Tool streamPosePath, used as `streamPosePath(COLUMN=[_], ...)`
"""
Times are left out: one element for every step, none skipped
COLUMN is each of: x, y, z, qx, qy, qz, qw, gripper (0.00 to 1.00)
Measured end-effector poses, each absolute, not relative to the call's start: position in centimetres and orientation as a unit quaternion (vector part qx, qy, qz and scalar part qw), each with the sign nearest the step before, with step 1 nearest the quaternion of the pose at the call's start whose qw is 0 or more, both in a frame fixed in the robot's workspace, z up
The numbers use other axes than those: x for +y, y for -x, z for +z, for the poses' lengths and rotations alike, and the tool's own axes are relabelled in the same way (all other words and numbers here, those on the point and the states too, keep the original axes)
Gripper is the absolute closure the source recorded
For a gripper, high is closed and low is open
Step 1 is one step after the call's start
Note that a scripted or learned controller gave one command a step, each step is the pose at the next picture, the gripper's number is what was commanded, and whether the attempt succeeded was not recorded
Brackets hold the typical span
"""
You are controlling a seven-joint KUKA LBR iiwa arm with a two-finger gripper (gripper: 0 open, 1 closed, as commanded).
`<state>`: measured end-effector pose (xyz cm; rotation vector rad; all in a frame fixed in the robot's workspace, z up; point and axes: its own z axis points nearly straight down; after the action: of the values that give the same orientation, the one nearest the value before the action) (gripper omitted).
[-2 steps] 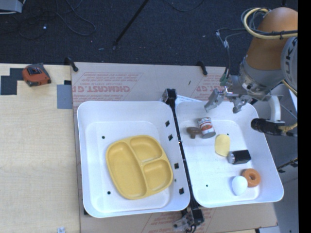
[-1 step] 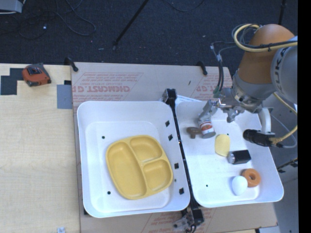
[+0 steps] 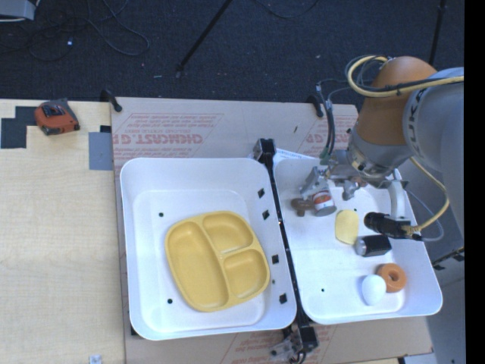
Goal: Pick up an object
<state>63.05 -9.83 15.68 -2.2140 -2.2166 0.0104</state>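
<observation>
The gripper point(image 3: 324, 186) hangs low over the far end of the right bin point(image 3: 424, 302), its fingers spread apart and pointing down and left toward a small brown-and-red object point(image 3: 314, 203) that lies just below them; nothing sits between the fingers, so it holds nothing. That small object looks like the likeliest target, and it lies close to the divider where the two bins meet. The main risk, as I judge it, is that the fingers close beside or above the piece instead of around it, since it is small and irregular and its shape is hard to read here; a slightly off descent could nudge it toward the bin wall or knock it over. A second risk is the neighbours: the pale yellow piece point(image 3: 346, 226) lies just beside it, and a dark cylinder point(image 3: 373, 244) lies near that, so a wide-open approach could catch or shove one of them. By count, there are two white bins. The left bin point(image 3: 136, 203) holds one yellow divided tray point(image 3: 217, 260) with three compartments. The right bin holds one brown-and-red object, one pale yellow piece, one dark cylinder, one orange ring point(image 3: 392, 277) and one white ball point(image 3: 373, 290) touching it. One small orange-and-black item point(image 3: 55, 117) lies on the bench, well apart from the bins.
</observation>
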Motion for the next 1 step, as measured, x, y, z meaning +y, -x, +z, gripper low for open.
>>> streamPosePath(x=[-10.60], y=[-62.58], z=[9.52], qx=[-0.707], qy=[0.707], qz=[0.0033], qw=[0.005], gripper=[0.00])
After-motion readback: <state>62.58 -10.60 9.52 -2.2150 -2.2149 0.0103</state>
